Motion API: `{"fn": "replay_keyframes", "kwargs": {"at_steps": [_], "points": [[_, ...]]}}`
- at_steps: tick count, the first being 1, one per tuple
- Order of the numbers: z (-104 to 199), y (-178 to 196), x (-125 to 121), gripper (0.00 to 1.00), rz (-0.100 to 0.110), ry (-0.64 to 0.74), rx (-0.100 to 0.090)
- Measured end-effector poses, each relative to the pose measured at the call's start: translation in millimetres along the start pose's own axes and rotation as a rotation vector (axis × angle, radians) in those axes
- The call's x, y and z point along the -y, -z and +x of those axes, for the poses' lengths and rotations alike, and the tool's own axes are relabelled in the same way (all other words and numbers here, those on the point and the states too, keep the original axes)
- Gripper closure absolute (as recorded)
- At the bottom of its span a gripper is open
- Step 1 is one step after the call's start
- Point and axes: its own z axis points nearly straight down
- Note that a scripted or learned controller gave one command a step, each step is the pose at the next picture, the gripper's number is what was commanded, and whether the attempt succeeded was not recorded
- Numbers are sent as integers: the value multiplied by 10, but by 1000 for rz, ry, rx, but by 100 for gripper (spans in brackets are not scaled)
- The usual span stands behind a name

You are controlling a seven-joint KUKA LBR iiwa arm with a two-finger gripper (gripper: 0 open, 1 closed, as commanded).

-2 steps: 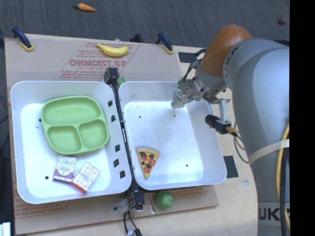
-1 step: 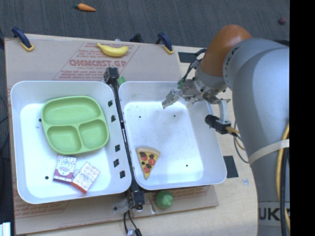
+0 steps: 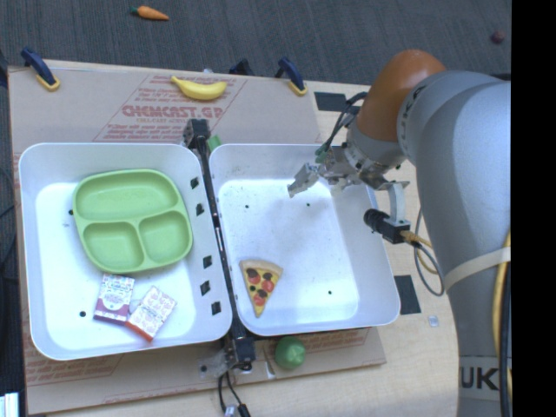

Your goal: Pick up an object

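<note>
Over the right bin's (image 3: pixel 373 295) far edge, my hand (image 3: pixel 306 181) hangs above bare white floor; whether its fingers are apart or together I cannot tell from this slant. Well apart, near that bin's front edge, lies the pizza slice (image 3: pixel 260 284). Left bin (image 3: pixel 35 259): green divided plate (image 3: pixel 131 219), two packets (image 3: pixel 135 307).

Cardboard sheet (image 3: pixel 165 102): red print reading "CHEMCAST GP" in large letters, with smaller red lines above and below too small to read.
Arm base (image 3: pixel 482 376): dark letters "UK", cut off at the frame's edge.
Two small packets (image 3: pixel 135 307): print illegible.
</note>
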Motion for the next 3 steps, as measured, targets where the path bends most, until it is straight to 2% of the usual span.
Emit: {"fn": "replay_keyframes", "kwargs": {"at_steps": [1, 2, 3], "points": [[4, -128, -109, 0, -2, 2, 0], [10, -17, -117, 100, -3, 5, -1], [11, -19, -116, 0, -2, 6, -1]]}}
